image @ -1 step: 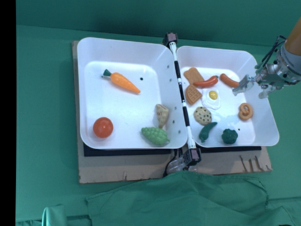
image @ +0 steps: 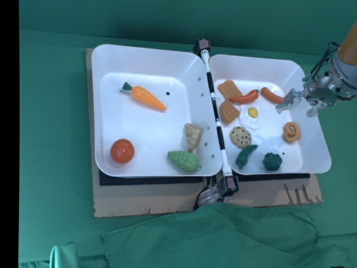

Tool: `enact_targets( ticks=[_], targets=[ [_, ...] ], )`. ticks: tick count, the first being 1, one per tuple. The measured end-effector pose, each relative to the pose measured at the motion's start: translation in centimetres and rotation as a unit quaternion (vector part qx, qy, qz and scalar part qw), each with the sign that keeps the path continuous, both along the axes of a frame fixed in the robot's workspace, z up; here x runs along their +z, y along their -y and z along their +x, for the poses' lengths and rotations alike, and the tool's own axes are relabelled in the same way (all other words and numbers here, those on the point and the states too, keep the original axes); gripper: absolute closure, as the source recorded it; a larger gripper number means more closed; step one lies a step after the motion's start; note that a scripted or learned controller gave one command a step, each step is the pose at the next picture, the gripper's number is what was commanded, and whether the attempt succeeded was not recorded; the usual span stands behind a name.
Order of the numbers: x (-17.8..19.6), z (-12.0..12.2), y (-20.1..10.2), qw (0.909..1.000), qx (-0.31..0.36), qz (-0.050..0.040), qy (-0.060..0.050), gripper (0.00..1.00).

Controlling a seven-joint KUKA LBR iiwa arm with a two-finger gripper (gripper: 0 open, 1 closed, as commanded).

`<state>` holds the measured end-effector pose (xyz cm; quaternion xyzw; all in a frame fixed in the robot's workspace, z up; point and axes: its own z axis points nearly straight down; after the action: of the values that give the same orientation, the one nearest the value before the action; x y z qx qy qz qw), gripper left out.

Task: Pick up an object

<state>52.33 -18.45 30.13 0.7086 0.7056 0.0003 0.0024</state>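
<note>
My gripper [image: 297,107] hovers over the right side of the right bin [image: 312,149], open, with nothing between its fingers. Just left of it lies a short red sausage [image: 272,95]. An orange pretzel [image: 290,132] sits below it. Further left in that bin are a longer red sausage [image: 244,97], two brown waffle pieces [image: 228,88] [image: 228,111], a fried egg [image: 252,116], a cookie [image: 240,137], a green pepper [image: 245,156] and a broccoli floret [image: 272,161].
The left bin [image: 111,60] holds a carrot [image: 146,96], a red tomato [image: 122,151], a green bumpy fruit [image: 184,161] and a beige piece [image: 192,135]. A black-and-white divider bar [image: 215,110] runs between the bins. Green cloth [image: 223,233] lies in front.
</note>
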Motion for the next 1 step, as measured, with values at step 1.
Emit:
enact_targets(
  ticks=[1],
  targets=[
    [-4.00, 0.00, 0.25, 1.0000, 0.000, 0.0009, -0.002, 0.00]
  ],
)
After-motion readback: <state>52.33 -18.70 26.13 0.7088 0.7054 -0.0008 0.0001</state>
